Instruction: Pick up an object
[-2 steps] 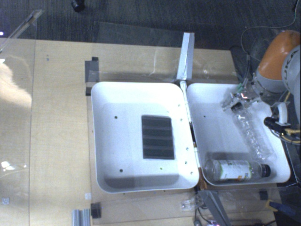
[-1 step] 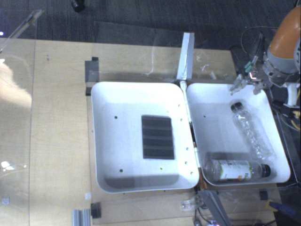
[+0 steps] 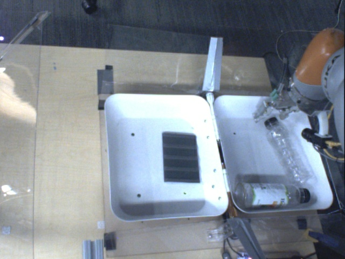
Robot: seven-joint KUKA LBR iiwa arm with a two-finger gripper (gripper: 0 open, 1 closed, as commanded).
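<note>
My tool (image 3: 274, 102) hung over the right bin's (image 3: 237, 144) far corner beside the clear bottle's (image 3: 287, 150) cap, its opening impossible to tell, so I judged I should centre squarely on the neck before closing.

A single fixed camera looks down at a slant from well above the pale wooden bench (image 3: 59, 161). It takes in both shallow white plastic bins (image 3: 124, 144), with dark carpeted floor (image 3: 161, 4) beyond the bench's far edge.
</note>
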